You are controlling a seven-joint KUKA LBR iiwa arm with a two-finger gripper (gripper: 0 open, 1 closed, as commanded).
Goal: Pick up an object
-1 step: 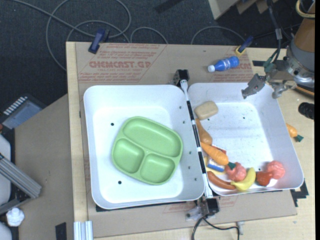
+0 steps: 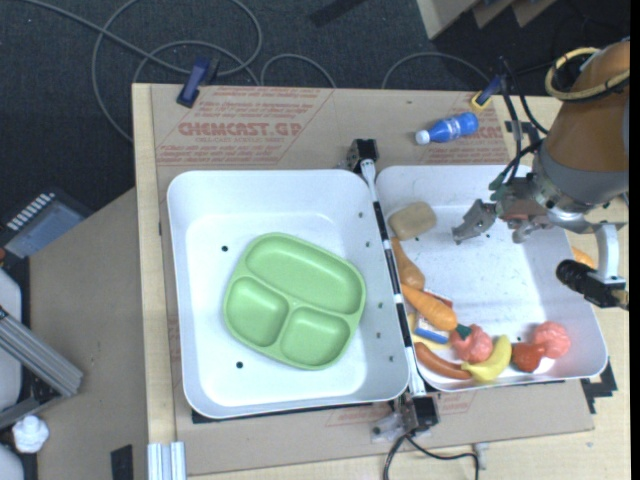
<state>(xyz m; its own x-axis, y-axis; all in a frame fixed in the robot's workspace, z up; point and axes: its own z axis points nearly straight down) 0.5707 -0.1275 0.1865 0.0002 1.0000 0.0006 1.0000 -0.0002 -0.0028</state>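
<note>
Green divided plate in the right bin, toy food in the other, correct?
Not quite. The camera view shows the green divided plate in the left bin; the toy food lies in the right bin, not the other way round.

Light is bright and even, falling from above. The two white bins (image 2: 190, 208) are the brightest areas, near washed out on their floors, with soft grey shadows along the inner walls. The green divided plate (image 2: 293, 300) throws a faint shadow toward 7 o'clock. The dark carpet at 12 o'clock stays dim. Focus is mildly soft throughout, and the arm (image 2: 590, 128) at 3 o'clock looks slightly blurred. Straight bench edges show little distortion
</note>
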